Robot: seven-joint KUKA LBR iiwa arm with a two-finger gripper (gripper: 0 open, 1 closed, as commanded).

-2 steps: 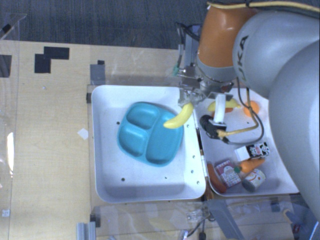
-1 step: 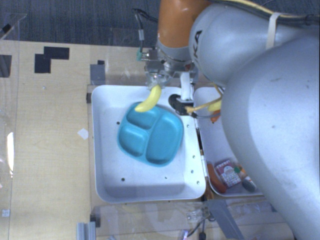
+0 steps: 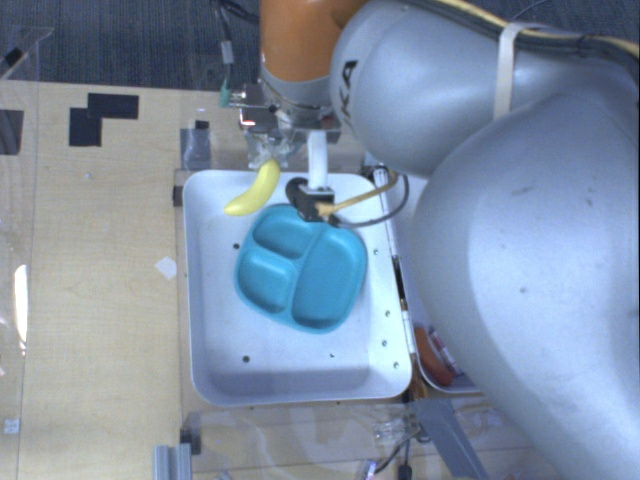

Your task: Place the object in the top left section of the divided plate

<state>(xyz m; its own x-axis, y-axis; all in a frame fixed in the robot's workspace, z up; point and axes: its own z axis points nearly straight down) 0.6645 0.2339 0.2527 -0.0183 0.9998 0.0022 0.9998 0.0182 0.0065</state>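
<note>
Smooth curved yellow banana (image 3: pixel 253 192), toy-like, lying in the far left corner of the shallow white bin (image 3: pixel 215 353). Just past the rim of the blue plastic plate with three parts (image 3: pixel 300 268). Upper tip right under the tool (image 3: pixel 272 156), maybe touching it. Cannot tell whether open or closed, or whether gripping the banana at all.

Probably light and easy to lift. Looks smooth, so could slip or roll to one side. Maybe hard plastic, maybe soft foam; hard to say from here. Best to take hold across the thick middle, not at the thin tips. Squeeze gently across the bend to stop any spinning.

Plate flat in the middle of the bin, turned a bit crooked. Small part nearest the banana (image 3: pixel 272 236) most likely the goal, so only a short trip. Needs a little lift to get over the plate's rim and the low walls between the parts.

Big grey arm with an orange band (image 3: pixel 520 218) hanging over the right side, hiding most of the second white bin (image 3: pixel 432 380). Something small and reddish (image 3: pixel 440 354) peeking out there, well apart from the banana. Black tape shapes (image 3: pixel 100 116) on the pale bench (image 3: pixel 90 288), far off to the left. Nothing lying between banana and plate. Bin wall close behind the banana, so little room on that side.
</note>
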